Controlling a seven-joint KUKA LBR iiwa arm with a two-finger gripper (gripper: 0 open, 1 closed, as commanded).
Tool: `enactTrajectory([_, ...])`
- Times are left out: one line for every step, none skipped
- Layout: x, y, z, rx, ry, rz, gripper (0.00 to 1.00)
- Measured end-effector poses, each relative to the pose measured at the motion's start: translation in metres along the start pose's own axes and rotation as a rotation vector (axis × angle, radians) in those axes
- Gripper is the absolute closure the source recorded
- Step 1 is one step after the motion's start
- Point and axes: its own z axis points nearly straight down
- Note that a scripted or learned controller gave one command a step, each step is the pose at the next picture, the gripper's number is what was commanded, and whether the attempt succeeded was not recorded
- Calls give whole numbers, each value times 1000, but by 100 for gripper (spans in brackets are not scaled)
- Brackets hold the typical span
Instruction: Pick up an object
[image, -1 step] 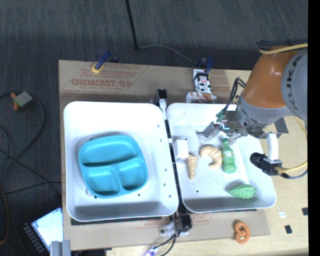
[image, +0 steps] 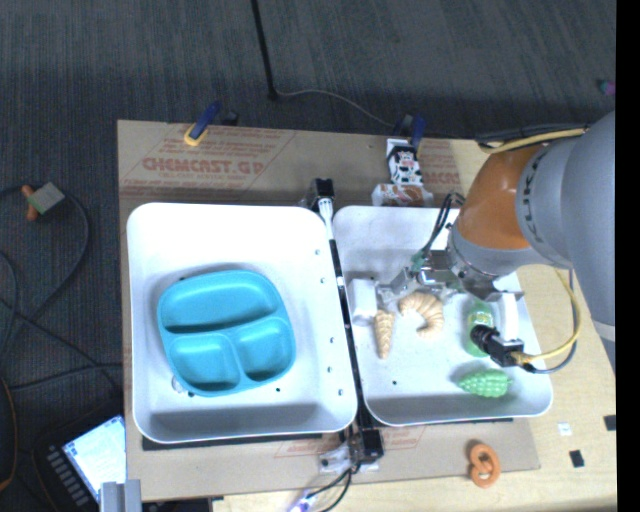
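Dark carpet surrounds your bench; the left bin carries a blue divided tray. In the right bin, the croissant lies beneath the gripper, whose opening you cannot tell. It looks light and rigid: grip across its middle. A cone-shaped toy crowds its left, a green piece sits clear.

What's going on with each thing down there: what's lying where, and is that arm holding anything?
Blue tray: flat in the left bin, compartments bare.
Croissant: lying in the right bin, just below the gripper.
Cone: lying left of the croissant.
Green lump: lying near the right bin's front corner.
Pretzel: on the bench, outside the bins.
Gripper: low over the right bin; grip not discernible.
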Motion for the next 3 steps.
enactTrajectory([-1,0,-10,-1,-3,1,100])
enactTrajectory([-1,0,-10,-1,-2,1,0])
enactTrajectory([24,-58,0,-2,-1,2,0])
